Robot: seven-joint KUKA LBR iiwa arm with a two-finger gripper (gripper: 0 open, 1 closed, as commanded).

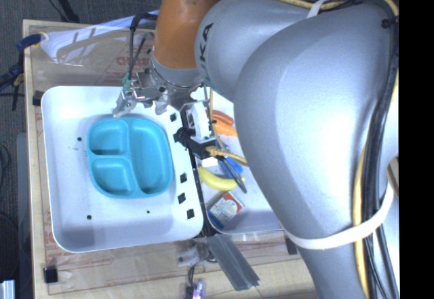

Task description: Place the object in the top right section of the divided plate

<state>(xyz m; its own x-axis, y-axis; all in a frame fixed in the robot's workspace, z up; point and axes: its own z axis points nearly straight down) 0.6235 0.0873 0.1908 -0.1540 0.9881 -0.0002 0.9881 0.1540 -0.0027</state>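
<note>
The left bin (68, 223) is bearing the blue divided plate (130, 157), all its sections lying bare. My tool (139, 97) is hovering just beyond the plate's far edge; I cannot tell how it is set, nor whether it is carrying anything. Right of the divider, a banana (218, 181), an orange piece (224, 127) and a small carton (225, 209) are lying in the right bin (254, 224). I judge placement pending; next, I need the tool centred over the plate's top right section.
</note>
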